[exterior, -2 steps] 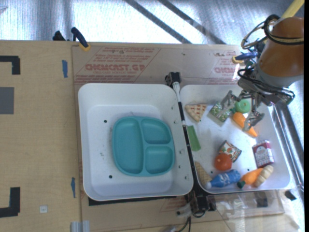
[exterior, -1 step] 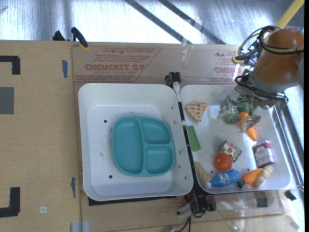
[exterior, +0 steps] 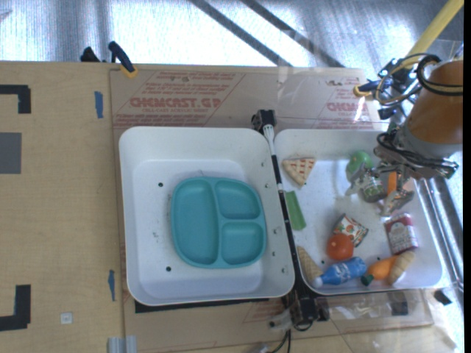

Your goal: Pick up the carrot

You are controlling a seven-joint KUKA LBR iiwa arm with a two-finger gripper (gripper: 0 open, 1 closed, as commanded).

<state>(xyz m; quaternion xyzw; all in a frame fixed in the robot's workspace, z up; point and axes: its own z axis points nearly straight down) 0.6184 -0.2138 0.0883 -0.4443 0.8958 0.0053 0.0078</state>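
Since the carrot point(exterior: 392, 180) stands upright between the fingers of the tool point(exterior: 391, 190), above the right bin point(exterior: 434, 271) (near its far corner), a straight lift keeps it pinched.

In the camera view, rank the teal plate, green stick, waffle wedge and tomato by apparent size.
1. teal plate, by far the largest
2. green stick and waffle wedge: too alike to rank
3. tomato, slightly smaller, though partly covered by a carton
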